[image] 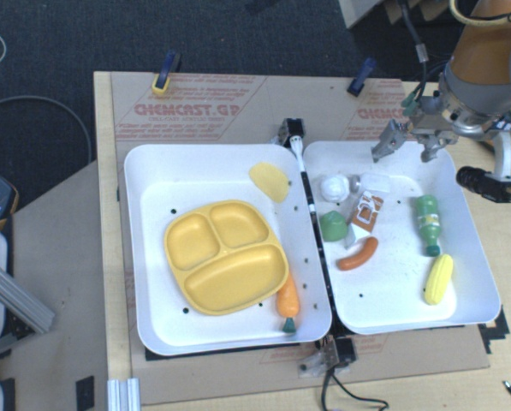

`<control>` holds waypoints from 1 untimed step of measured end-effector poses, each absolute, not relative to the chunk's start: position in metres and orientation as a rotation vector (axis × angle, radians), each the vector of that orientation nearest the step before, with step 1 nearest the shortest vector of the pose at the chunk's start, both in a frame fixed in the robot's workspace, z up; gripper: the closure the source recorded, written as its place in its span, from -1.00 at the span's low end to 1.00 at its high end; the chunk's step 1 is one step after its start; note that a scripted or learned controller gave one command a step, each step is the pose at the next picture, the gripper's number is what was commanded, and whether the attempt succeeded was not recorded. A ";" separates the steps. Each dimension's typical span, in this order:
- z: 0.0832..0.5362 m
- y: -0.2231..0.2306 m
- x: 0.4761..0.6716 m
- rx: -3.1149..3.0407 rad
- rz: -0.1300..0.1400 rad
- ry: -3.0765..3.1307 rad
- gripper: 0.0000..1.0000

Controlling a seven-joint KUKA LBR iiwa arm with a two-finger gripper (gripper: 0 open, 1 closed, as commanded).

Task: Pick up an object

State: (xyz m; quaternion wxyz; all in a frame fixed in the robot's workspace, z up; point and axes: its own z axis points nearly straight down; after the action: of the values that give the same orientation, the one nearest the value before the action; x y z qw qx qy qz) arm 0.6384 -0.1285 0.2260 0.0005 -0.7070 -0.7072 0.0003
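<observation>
My gripper (409, 146) hangs over the back edge of the right bin (392, 311), its two fingers spread open with nothing between them. Below it in that bin lie a white ball (333, 187), a small clear packet with an orange label (368, 210), a green cup (333, 225), a sausage (358, 253), a green bottle (427, 222) and a yellow corn cob (439, 278). In the left bin (144, 229) sit a yellow divided plate (226, 254), a yellow chip-like piece (270, 179) and a carrot (288, 299).
The grey arm with its orange band (486, 41) comes in from the upper right. A black divider clip (291, 130) sits where the bins meet at the back. Blue clamps (164, 73) (361, 75) hold the cardboard base. Cables run along the back right.
</observation>
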 end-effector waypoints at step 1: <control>0.237 -0.128 0.639 -2.221 -0.002 -2.225 1.00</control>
State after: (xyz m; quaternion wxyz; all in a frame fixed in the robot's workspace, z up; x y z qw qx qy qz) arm 0.6392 -0.1283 0.2371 -0.0010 -0.7065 -0.7077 -0.0006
